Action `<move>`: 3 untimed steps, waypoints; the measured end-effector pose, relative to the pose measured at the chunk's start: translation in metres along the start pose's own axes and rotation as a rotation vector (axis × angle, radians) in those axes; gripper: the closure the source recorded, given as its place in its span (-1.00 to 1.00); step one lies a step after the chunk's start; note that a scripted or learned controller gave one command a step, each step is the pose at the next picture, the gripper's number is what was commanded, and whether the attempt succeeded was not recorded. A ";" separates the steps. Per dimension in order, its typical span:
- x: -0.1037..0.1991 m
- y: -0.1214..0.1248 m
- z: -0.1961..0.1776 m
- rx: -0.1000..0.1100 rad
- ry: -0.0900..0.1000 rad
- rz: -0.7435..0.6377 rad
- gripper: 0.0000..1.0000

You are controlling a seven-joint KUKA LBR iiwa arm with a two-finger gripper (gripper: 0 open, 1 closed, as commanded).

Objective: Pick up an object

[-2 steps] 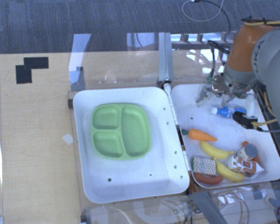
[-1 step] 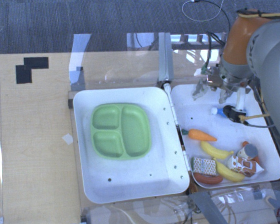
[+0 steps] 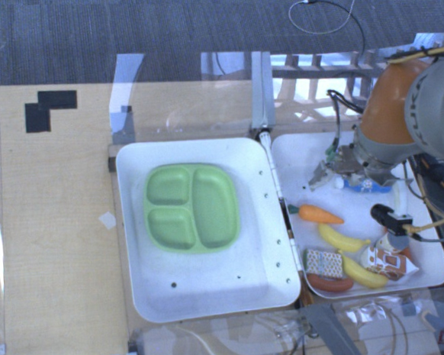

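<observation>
Hovering low over the upper part of the right bin, the hand is pointing toward the divider between the two bins. From this slant I cannot tell whether it is spread or closed, and I am not seeing anything held in it.

The likeliest thing to pick up is the carrot, lying just below the hand on bare bin floor, its thick end toward the divider and its tip pointing at the bin's middle. It is looking like a light, stiff toy with a smooth, tapering skin, so a grip near the tip is probably going to slide off. Closing across the thicker half, square to its length, is seeming the safer hold.

A small blue thing is sitting close beside the hand, partly under the wrist and too hidden to name.

Further down, things are crowding together. One banana is lying near the carrot, and a second banana is touching a red sausage. A chequered packet is sitting beside them, and a small carton is tilting against the pile. Those are looking harder to single out.

A green divided plate is resting flat in the left bin, well apart from the hand.
</observation>
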State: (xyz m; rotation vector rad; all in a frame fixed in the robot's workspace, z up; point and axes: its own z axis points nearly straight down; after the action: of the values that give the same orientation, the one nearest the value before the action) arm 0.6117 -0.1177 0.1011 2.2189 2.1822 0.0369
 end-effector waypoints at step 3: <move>-0.054 0.036 0.002 0.021 -0.002 0.214 1.00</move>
State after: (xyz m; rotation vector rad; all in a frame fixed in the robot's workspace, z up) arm 0.6465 -0.1721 0.1010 2.4517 1.9435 0.0161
